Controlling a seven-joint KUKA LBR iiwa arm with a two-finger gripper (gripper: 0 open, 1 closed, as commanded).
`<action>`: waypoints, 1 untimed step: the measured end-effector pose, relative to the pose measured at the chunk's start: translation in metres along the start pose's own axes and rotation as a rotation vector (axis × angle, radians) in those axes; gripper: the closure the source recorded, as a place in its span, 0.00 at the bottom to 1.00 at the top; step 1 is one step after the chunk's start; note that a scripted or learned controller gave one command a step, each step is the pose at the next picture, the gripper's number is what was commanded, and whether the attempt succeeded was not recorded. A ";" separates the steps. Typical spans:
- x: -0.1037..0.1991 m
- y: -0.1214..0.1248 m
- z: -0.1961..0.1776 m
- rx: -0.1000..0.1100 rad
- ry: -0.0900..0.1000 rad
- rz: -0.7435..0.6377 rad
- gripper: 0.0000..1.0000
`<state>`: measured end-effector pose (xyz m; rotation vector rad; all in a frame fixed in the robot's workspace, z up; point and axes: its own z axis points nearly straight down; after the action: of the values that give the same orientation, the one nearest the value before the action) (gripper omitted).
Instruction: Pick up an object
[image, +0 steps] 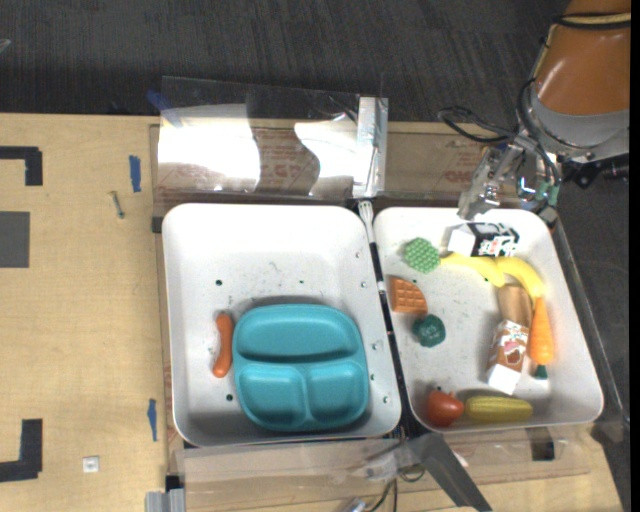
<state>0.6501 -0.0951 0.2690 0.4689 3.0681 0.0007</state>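
Tan wooden table (70, 330) carries two shallow white plastic bins side by side. The left bin (200, 250) holds a large teal divided plastic tray (298, 365) with a small orange toy sausage (222, 345) just beside its left edge. The right bin (575, 370) holds the clutter that suits a pick: a yellow toy banana (505, 272), an orange toy carrot (541, 335), a brown-and-white bottle (512, 345) lying on its side, a yellow-green pickle (497, 407), a red tomato (443, 406), a tan waffle (407, 296), a green ridged disc (421, 254) and a small dark-green round piece (430, 331). The grey arm with its orange band (582, 70) hangs over that bin's far right corner, its gripper (492, 195) above a small black-and-white box (483, 241), probably the nearest candidate. Whether the jaws are apart or together I cannot tell.
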 end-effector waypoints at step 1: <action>0.072 -0.039 -0.002 0.006 0.033 0.041 1.00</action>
<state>0.5699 -0.1112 0.2676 0.5381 3.0911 -0.0002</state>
